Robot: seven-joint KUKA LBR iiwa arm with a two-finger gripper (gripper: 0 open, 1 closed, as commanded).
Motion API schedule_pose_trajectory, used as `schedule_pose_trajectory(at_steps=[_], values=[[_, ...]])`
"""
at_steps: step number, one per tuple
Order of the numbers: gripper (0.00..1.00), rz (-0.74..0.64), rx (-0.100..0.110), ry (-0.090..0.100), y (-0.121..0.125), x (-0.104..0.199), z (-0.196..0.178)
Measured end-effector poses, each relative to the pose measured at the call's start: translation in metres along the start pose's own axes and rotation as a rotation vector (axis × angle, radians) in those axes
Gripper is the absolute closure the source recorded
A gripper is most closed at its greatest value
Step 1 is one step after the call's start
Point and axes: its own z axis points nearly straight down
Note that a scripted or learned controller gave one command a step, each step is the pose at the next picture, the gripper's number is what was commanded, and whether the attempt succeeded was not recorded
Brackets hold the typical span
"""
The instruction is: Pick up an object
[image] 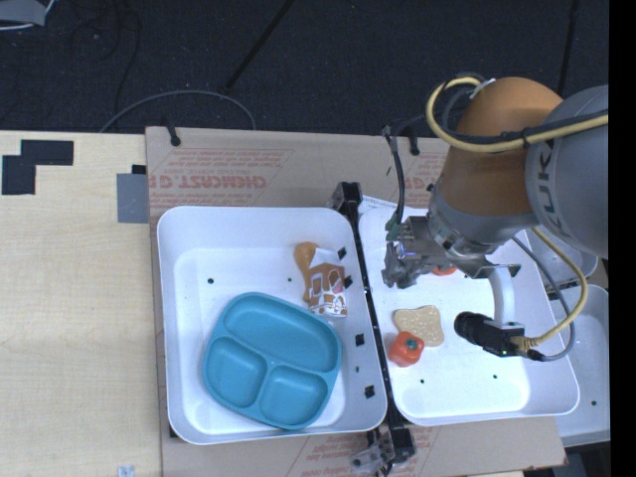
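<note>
Cardboard (248,165) with upside-down red lettering, not surely readable, lay under two white bins on a pale bench (70,316); beyond was dark floor with cables. The gripper (402,263) hung over the right bin's (477,386) far left part; its grip could not be told. Just nearer lay a toast-shaped piece (419,323) and a red toy (405,348). The left bin (189,286) held a blue divided tray (268,371) and a brown spotted figure (320,281).

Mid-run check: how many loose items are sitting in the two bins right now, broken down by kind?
Blue divided plate: 1
Brown-and-white giraffe-like toy: 1
Tan toast-shaped piece: 1
Red-orange toy fruit with a green top: 1
Small red thing, mostly hidden, kind unclear: 1
Total: 5
</note>
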Motion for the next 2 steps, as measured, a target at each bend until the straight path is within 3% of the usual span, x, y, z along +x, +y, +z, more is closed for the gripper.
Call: schedule_pose_trajectory(at_steps=[2], values=[[1.00, 0.000, 0.002, -0.001, -0.046, 0.090, 0.019]])
